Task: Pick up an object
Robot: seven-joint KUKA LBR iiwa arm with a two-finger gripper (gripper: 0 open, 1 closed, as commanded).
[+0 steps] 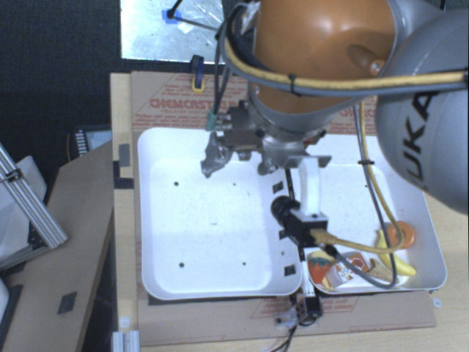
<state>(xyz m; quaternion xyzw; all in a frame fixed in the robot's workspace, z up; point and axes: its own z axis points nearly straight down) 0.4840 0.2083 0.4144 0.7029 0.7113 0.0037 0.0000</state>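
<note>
Objects (396, 235) (glossy orange and yellow shapes) crowd the right bin's (432, 259) corner; whether the metal fingers (212, 160) grip anything, I cannot tell.

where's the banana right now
The banana lies in the right bin, near its front right corner, beside an orange and a colourful packet. The gripper is over the left bin.

Two shallow white bins sit side by side on the counter (124, 196): the left bin (157, 270) and the right bin (432, 259). Behind them lies brown printed cardboard (165, 101), and farther back a shiny metal sheet (150, 20) bearing blue tape (171, 15).
</note>
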